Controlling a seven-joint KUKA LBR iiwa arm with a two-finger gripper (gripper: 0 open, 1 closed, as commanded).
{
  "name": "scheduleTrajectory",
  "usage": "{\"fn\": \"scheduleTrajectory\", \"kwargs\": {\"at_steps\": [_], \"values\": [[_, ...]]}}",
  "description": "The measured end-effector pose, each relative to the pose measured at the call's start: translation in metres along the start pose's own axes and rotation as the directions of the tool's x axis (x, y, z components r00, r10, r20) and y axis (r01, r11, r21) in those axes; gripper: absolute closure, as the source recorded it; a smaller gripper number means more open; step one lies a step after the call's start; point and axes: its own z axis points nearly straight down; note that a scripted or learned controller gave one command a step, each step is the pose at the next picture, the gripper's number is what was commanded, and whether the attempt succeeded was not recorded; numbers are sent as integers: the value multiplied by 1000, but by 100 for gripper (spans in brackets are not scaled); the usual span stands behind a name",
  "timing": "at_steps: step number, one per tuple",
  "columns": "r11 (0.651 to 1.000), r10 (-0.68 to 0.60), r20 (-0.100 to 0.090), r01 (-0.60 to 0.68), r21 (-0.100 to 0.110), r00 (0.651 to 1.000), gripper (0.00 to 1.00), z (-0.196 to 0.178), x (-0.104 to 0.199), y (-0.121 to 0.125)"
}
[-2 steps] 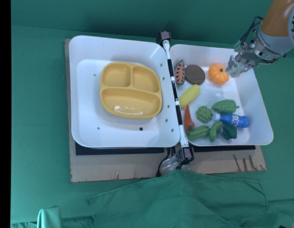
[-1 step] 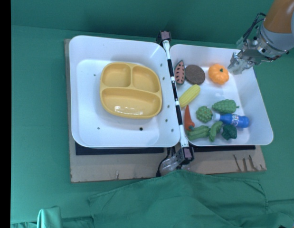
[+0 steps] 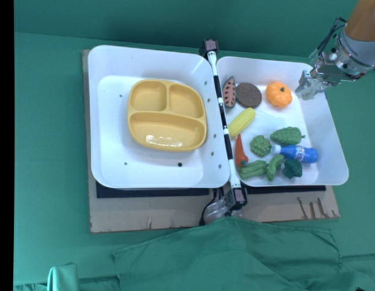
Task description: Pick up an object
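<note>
Toy food lies crowded in the right bin (image 3: 332, 139), which sits edge to edge with the left bin (image 3: 108, 138) on a sheet of cardboard (image 3: 145, 214) over green cloth (image 3: 54, 162). No one item is named by the task, so any of these could be the target. Along the bin's far edge, from the shared divider outward, lie a watermelon slice (image 3: 229, 92), a brown cookie (image 3: 248, 94) and an orange pumpkin (image 3: 278, 94). A corn cob (image 3: 242, 122) rests just below them, near the divider, and a carrot (image 3: 240, 151) lies below that along the same side. Toward the near edge, a leafy green piece (image 3: 260, 145), a bumpy green vegetable (image 3: 287, 136), a blue bottle (image 3: 300, 154), a broccoli floret (image 3: 292, 168) and some green pods (image 3: 254, 169) are packed together, several touching.

The left bin carries a yellow divided plate (image 3: 168, 114), set roughly in its middle.

The gripper (image 3: 309, 87) hangs at the far right corner of the right bin, over its rim, with the pumpkin just beside it. Nothing sits between its fingers, and whether they are spread or closed cannot be made out at this angle. Its position suggests the arm is poised above the bin before a descent. The pumpkin looks like the easiest pick: it is nearest and stands clear of its neighbours, while the cluster at the near edge leaves little room for fingers.
</note>
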Motion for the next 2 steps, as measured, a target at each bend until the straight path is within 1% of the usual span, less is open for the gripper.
{"fn": "scheduleTrajectory", "kwargs": {"at_steps": [2], "values": [[1000, 5, 6, -5, -12, 1000, 100, -26, -2, 2]]}}
